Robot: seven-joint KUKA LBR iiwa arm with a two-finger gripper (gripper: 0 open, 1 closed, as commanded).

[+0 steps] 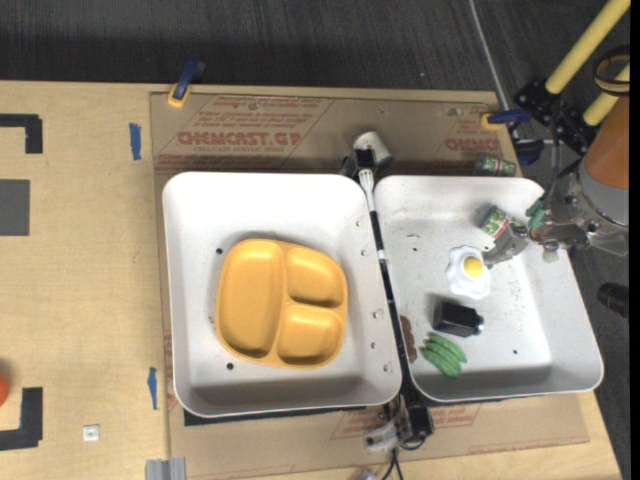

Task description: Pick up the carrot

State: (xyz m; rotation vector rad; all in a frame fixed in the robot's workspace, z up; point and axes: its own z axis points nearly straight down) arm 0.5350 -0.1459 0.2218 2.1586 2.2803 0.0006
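1. Right bin (560, 368): white, shallow, taken as the landmark for all entries.
2. Gripper (505, 240): stood over the right bin's upper right part, reaching in across its right rim. Whether the jaws were released or clenched could not be told.
3. Arm (610, 158): grey with an orange band, just outside the right bin's upper right corner.
4. Egg (469, 270): lay in the right bin near its middle, just below and left of the gripper.
5. Black block (457, 317): lay in the right bin, just below the egg.
6. Green pod (443, 354): lay in the right bin near its lower left corner.
7. Left bin (190, 268): touched the right bin's left rim and held a yellow plate (282, 301).
8. Orange thing (3, 390): possibly the carrot, though cut off by the frame edge and not surely identified. It lay on the bench (80, 268), well apart from the right bin, far to its left.
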